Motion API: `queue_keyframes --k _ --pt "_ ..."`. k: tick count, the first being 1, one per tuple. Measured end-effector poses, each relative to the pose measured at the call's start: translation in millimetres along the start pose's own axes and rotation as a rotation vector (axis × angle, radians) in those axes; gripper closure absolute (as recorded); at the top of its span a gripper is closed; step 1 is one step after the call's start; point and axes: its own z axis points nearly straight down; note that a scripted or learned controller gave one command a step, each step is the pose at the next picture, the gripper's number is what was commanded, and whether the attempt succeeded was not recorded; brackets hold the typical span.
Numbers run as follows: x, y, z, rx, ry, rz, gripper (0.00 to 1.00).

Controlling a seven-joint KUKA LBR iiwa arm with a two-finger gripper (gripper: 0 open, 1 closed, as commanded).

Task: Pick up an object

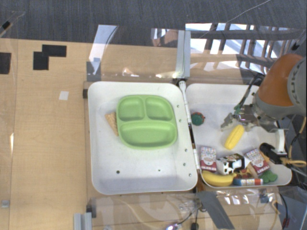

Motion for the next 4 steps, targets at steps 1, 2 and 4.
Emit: queue_keyframes --k 1,2,4 --pt "1.8 3.5 -13.1 -0.009 0.003 0.001 1.0" --pt "1.8 3.3 -13.0 -0.009 0.003 0.001 0.0" --pt "40.2 -43.2 -14.1 -0.012 0.002 -0.069 1.0"
